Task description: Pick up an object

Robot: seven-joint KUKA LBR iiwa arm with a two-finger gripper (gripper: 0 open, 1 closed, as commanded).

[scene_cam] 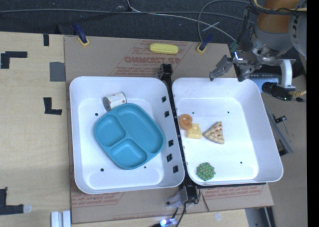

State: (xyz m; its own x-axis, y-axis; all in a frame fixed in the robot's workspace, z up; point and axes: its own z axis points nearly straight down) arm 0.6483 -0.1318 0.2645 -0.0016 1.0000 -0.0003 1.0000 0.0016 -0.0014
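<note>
A: Well, what does the bench look like in the camera view?

B: A pale wooden top with black tape marks along the left edge, and a brown cardboard sheet [134,56] with red print laid under 2 shallow white bins. 2 blue-and-yellow clamps [79,34] pin the sheet at its upper edge. Dark carpet-like floor runs across the top of the frame, with thin cables trailing over it.

A: And inside the bins?

B: The left bin [79,121] holds a blue divided plate [129,135] with 3 sections, and a small white cup [114,100] lying on its side just above the plate's upper left corner. The right bin [259,136] holds an orange ring [185,121] touching a yellow block [194,131], a pizza-slice toy [215,133] just right of them, and a green ball [205,171] near the lower edge.

A: Anything outside them?

B: A yellow banana-like piece [163,48] lies on the cardboard, upper centre.

A: Where's the claw?

B: The gripper [230,70] hangs at the upper right, over the right bin's top rim, fingers spread apart and grasping nothing, well apart from every toy.
</note>
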